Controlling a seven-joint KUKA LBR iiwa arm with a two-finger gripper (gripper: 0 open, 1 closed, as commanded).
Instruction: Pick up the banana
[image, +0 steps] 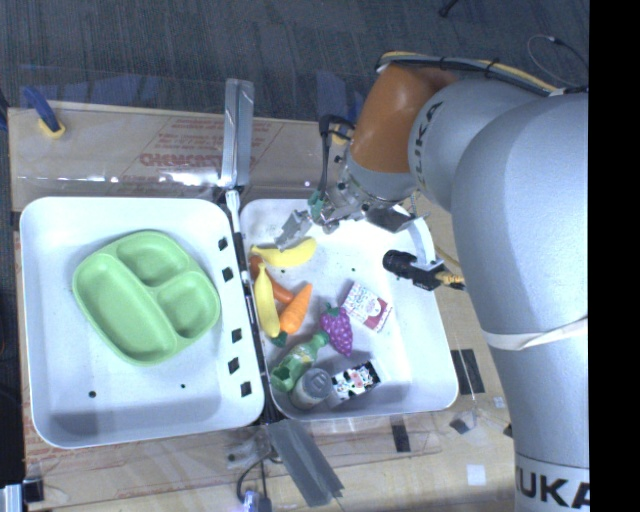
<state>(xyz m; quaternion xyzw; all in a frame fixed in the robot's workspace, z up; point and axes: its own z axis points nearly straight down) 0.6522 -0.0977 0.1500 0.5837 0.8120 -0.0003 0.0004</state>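
Note:
The banana (286, 255) is a short curved yellow piece lying in the upper left corner of the right bin (425, 385). My gripper (298, 229) hangs just above its upper edge, reaching in from the right under the orange wrist band. The gripper's tip meets or overlaps the top of the banana, which appears to rest on the bin floor. Part of the banana's upper side is hidden by the gripper.
Below the banana lie a long yellow piece (266, 306), an orange carrot (294, 306), purple grapes (338, 330), a pink carton (367, 307), a green bottle (289, 366), a can (312, 386) and a cow-patterned item (355, 379). The left bin (60, 400) holds a green divided plate (146, 295).

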